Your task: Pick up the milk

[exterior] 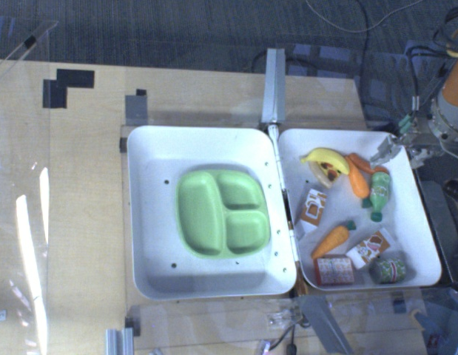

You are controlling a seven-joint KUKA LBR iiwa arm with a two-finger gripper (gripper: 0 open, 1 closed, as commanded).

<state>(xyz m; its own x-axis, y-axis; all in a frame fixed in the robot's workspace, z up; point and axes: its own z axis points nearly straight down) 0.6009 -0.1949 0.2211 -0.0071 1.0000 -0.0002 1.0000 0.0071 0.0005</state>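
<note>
Two small brown-and-white cartons lie in the right bin (428,228). One carton (314,207) rests near the bin's left wall, below the banana. The other carton (369,248) lies toward the front right, beside a carrot; I cannot tell which of them is the milk. My gripper (392,143) hovers over the bin's back right corner, well apart from both cartons, with nothing seen in it. The arm's orange band (454,87) shows at the right edge.
The right bin also holds a banana (325,159), an orange carrot (358,181), a green bottle (379,192), a second carrot (332,239), a red packet (334,270) and a green round item (389,270). The left bin (147,198) holds a green divided tray (223,211).
</note>
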